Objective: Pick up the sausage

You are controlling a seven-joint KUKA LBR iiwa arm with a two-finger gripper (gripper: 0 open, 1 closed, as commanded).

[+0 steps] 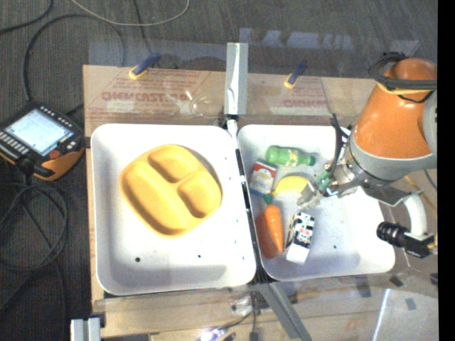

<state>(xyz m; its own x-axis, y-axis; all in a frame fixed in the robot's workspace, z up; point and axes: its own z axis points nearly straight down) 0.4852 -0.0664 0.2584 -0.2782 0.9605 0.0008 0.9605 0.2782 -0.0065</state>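
Note:
The sausage (269, 231) is an orange-brown, elongated piece lying lengthwise near the left wall of the right bin (355, 258), with a small green bit at its far end. My gripper (313, 192) hangs over the middle of the right bin, above a yellow banana-like item (290, 185). It is to the right of the sausage and a little farther back, apart from it. Nothing shows held in the gripper. The grey and orange wrist (394, 130) hides the bin's right rear part.
The right bin also holds a green bottle (290, 155), a small red and green carton (262, 177) and a white carton with black spots (301, 236) just right of the sausage. A yellow divided plate (172, 189) lies in the left bin (114, 261).

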